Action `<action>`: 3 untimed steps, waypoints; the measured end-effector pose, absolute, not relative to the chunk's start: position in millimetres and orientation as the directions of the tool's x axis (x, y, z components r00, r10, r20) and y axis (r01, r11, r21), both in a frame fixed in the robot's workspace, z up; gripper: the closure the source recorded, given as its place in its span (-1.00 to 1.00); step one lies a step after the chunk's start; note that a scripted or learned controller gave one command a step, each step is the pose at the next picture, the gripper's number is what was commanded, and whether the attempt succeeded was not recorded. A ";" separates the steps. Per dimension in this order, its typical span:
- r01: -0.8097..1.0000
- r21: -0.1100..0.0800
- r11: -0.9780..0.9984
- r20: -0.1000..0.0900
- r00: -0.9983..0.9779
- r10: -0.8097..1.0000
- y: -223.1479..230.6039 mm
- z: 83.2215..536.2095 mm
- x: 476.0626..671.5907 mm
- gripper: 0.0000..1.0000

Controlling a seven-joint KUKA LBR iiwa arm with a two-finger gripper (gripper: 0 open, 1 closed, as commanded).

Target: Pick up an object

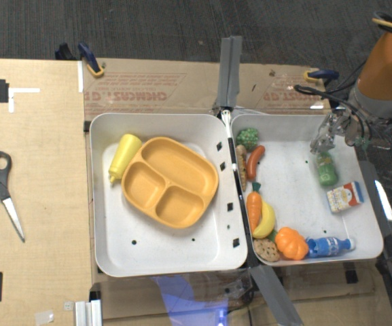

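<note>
We see the grey arm with its orange band reaching in from the right, its gripper (326, 140) low over the far right part of the right white bin (287, 182), just above a green plastic bottle (327, 170) lying there. We cannot tell how its fingers stand.

Near the bottle lies a small red-and-white carton (345, 197). Along the bin's near edge we see a blue bottle (329, 246), an orange toy pumpkin (291, 243) and a cookie (268, 251). By the left wall lie a carrot (253, 208), banana (268, 221), red sausage (254, 161) and green broccoli (248, 137).

The left white bin (162, 250) holds an orange divided tray (170, 180) touching a yellow bottle (123, 156). Scissors (2, 189) lie on the bench (32, 250).
</note>
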State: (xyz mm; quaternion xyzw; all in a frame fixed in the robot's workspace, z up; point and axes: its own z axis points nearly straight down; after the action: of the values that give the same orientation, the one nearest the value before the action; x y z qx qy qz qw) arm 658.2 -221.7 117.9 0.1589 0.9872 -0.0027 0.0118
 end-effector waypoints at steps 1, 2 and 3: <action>0.314 -0.001 0.950 -0.024 -0.949 0.314 -221.4 117.8 658.2 -1.00; 0.439 0.001 0.899 -0.006 -0.899 0.439 -221.9 94.6 652.3 -1.00; 0.436 0.001 0.900 -0.014 -0.900 0.436 -221.8 106.4 654.3 1.00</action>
State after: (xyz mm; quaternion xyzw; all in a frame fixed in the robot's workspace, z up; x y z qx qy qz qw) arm 654.3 -221.8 106.4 0.2237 0.9746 -0.0010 0.0070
